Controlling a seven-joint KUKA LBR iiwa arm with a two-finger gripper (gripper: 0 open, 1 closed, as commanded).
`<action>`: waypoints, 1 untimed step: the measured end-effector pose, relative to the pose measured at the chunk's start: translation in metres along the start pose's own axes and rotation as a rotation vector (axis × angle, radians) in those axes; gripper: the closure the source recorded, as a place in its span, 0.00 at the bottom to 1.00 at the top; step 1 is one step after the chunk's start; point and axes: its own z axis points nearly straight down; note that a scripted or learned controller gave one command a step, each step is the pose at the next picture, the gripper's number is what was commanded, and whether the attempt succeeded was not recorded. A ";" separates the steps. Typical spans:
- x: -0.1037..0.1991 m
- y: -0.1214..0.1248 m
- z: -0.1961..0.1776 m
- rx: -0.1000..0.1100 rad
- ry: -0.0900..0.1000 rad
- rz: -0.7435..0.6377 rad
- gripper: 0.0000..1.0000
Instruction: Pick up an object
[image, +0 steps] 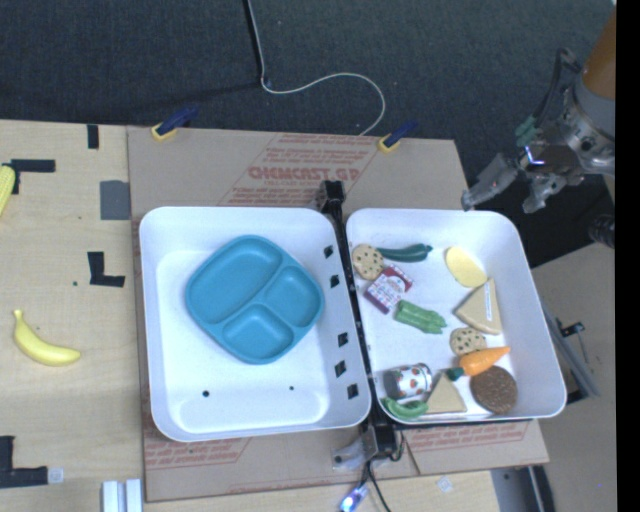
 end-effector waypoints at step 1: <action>0.040 -0.071 -0.136 -0.003 0.002 -0.001 0.00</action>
